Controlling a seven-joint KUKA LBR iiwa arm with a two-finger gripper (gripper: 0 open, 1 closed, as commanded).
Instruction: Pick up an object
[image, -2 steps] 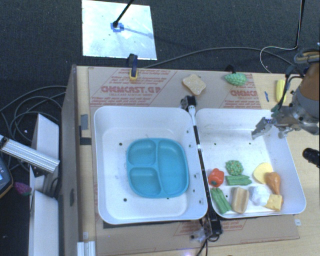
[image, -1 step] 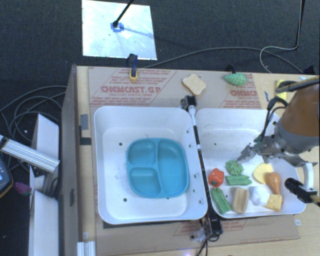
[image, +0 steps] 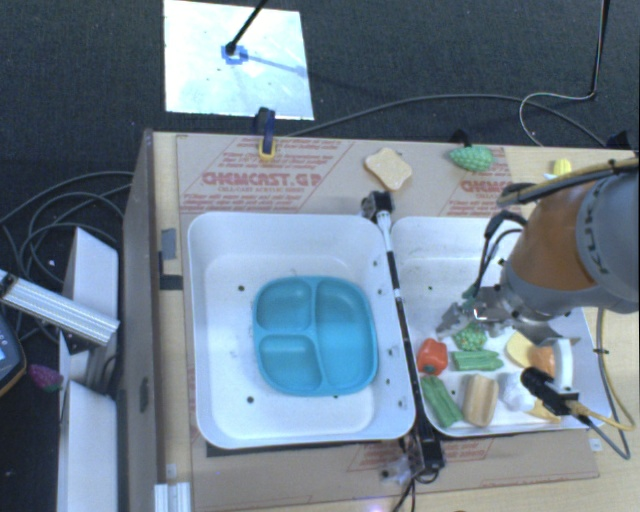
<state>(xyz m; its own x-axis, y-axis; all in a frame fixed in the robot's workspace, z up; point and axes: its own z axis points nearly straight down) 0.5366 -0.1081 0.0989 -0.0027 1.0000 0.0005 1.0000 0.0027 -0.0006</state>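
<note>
- In the right bin (image: 430, 245), toy foods lay clustered: a red pepper (image: 432, 355), a green pod (image: 476, 360).
- The gripper (image: 478, 312) hung just above them; its grip could not be told.
- Farther back, the cardboard (image: 300, 165) read "CHEMCAST GP".

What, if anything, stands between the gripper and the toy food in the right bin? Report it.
Nothing visible blocks it. The gripper hangs in the right bin, right above the green toy, with the red-orange toy just to its left. The toys lie packed close together, so neighbours could crowd a grab.
</note>
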